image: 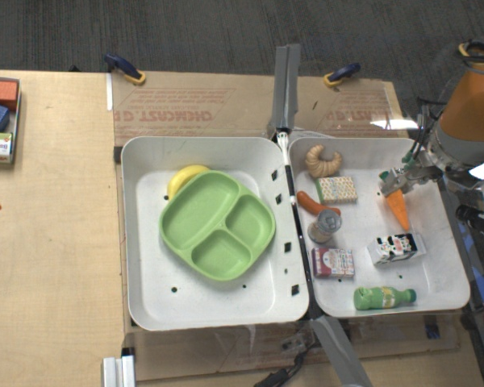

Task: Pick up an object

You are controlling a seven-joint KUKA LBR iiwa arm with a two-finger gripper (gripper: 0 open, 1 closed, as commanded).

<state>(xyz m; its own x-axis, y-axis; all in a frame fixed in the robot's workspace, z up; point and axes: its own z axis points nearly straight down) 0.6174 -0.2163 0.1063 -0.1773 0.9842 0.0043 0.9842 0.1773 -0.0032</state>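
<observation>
Over the right-hand bin [460, 240], near its far right corner, your arm [468, 111] reaches in from the right, and the gripper [397, 182] sits low just above the upper end of an orange carrot [398, 208]. You cannot tell from this slant how wide the tool stands or whether it has hold of anything; the metal tip and the carrot's top overlap, and nothing makes a grasp certain.

The carrot is the likely target, since it is the thing nearest the tool. It lies on the bin floor along the right side, its long axis running from the thick end under the gripper down to a point aimed toward the near edge, tilted slightly rightward. So the carrot extends away from the tool toward you, the viewer, rather than sideways; a grip across its short width near the top looks the sensible one.

Other pieces are spread farther left and nearer: a small black-and-white carton [396, 247] just below the carrot's tip, a green bottle [383, 297] at the near edge, a pink box [334, 262], a grey can [325, 225], a sausage [310, 202], a patterned packet [338, 189] and a pretzel [323, 161]. The left-hand bin [145, 240] holds a green divided plate [216, 225] over a banana [185, 176], well apart from the arm.
</observation>
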